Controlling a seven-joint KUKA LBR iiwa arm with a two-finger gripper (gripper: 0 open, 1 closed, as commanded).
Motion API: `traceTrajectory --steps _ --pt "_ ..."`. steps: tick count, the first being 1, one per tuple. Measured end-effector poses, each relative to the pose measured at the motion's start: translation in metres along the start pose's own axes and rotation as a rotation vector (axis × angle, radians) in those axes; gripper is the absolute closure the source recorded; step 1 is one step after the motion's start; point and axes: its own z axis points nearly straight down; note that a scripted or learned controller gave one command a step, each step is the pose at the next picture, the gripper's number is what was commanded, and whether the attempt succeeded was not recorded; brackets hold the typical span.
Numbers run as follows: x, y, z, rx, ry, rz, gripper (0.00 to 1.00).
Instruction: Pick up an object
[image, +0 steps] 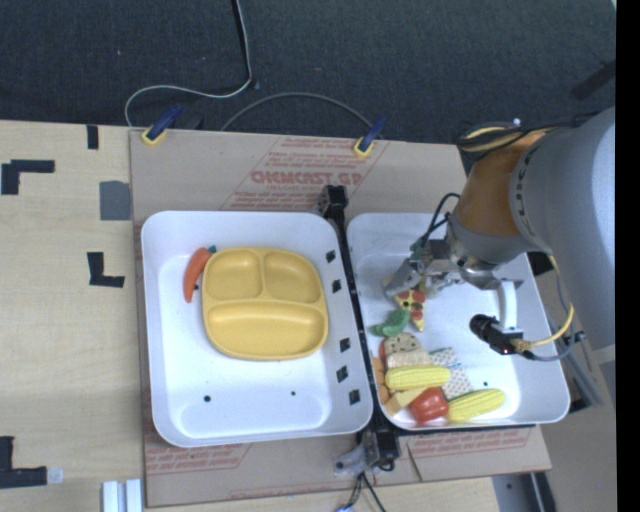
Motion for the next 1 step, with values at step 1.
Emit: traceTrajectory --steps 1 --pt "0.0534 -0.0207 -0.0941 -0.002 0.001 -0.005 1.00"
